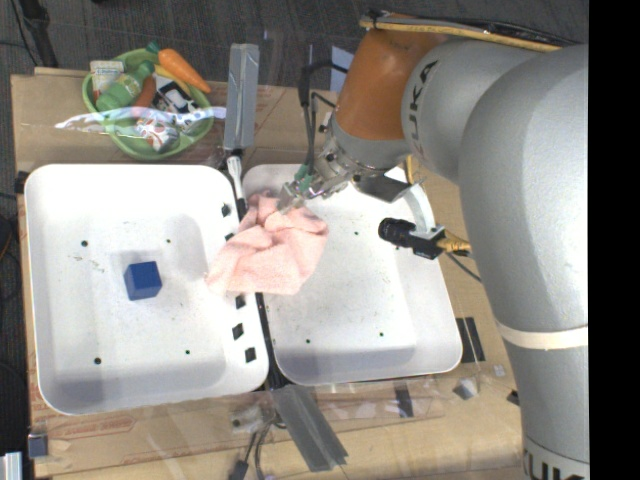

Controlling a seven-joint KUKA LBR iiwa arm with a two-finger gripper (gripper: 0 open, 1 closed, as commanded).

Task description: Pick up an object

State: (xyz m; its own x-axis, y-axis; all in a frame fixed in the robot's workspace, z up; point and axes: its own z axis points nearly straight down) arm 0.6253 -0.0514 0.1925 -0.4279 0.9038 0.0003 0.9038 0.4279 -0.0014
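Observation:
A pink cloth [272,248] lies crumpled across the ridge between the two white bins, partly in the left bin [60,218] and partly in the right bin [400,318]. My gripper [300,192] is low at the right bin's far left corner, right at the cloth's upper edge and touching or nearly touching it. The grey arm with its orange band [385,98] covers the right bin's far side. A small blue cube [143,280] rests on the left bin's floor, well apart from the gripper.
A green bowl [130,143] of toy food, with a carrot on top, stands behind the left bin. A black cable plug [405,234] hangs off the wrist over the right bin. Tape strips mark the bench's front edge.

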